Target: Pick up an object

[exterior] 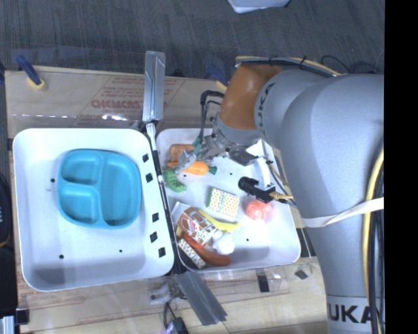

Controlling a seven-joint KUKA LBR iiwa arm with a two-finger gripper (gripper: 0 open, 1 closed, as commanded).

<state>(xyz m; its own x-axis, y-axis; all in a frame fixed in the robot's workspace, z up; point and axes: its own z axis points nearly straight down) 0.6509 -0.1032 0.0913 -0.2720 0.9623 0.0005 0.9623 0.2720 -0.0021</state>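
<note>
Claw (199, 151) sits just above orange toy (195, 169).

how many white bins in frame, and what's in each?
2. Left shallow white bin holds a blue divided plastic tray. Right shallow white bin holds the toy clutter under the gripper; the arm may hide more.

You can't tell how the gripper (204, 151) stands — the wrist covers its fingers. The arm (326, 163) hides the right bin's (287, 251) far right corner and runs off the bottom edge. The pale object (258, 4) at the top is cut off. The toys under the banana (219, 222) overlap — too jumbled to name
</note>
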